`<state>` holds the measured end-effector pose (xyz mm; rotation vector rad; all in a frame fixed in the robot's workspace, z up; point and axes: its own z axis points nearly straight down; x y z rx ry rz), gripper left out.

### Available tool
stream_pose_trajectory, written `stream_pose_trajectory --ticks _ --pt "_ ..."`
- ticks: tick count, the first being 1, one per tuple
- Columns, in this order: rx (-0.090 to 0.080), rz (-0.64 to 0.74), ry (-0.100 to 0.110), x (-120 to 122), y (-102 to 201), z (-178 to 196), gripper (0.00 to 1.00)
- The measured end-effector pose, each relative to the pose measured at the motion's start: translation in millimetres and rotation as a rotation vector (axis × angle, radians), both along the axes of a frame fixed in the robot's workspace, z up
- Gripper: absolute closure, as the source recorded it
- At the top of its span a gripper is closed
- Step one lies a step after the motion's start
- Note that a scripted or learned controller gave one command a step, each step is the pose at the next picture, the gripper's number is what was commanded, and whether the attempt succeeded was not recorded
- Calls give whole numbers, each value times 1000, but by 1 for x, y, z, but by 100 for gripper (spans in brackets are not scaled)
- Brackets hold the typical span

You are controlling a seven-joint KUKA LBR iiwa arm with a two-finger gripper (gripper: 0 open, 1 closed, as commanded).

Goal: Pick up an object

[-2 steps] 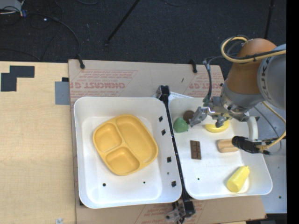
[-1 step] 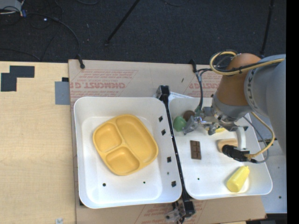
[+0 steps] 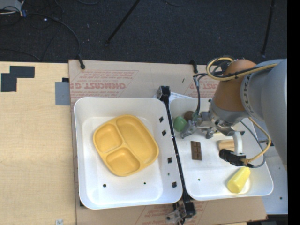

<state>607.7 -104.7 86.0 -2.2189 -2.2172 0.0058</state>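
Gripper sits low in the right bin, centre-right of frame, beside the green ball; grasp state unclear. Ball looks light, probably soft; pinch across its middle.

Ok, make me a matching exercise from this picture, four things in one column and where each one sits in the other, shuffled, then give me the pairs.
Things:
1. yellow three-compartment plastic tray
2. small green ball
3. dark brown rectangular block
4. yellow plastic cylinder

Places:
A. near corner of the right bin, on the arm's side
B. middle of the left bin
C. right bin, close to the divider, beside the pincer
D. middle of the right bin's floor, nearer the camera than the pincer

Pairs: 1-B, 2-C, 3-D, 4-A
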Motion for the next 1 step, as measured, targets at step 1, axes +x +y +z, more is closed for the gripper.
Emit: stream_pose_trajectory --ticks 1 --pt "0 -3 0 0 -1 11 100"
